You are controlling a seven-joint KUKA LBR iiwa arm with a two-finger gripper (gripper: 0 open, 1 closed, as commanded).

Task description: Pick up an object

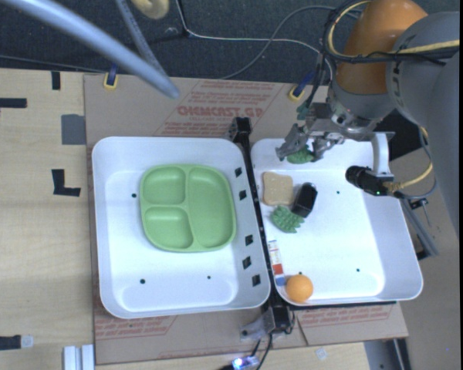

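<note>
On the bench, the right bin [386, 280]: the hand [302, 151] grasps a green object [299, 157].

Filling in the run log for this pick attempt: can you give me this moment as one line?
phase: at object | gripper: over green item, far end of right bin | grasp: unconfirmed | left bin: green tray

The gripper [302, 149] is at the rear of the right bin [370, 245], a small green item [299, 157] between its fingers. Nearby lie a tan block [276, 188], black object [304, 199], green piece [288, 220] and orange ball [299, 287]. The left bin [119, 284] holds a green tray [188, 208].
</note>
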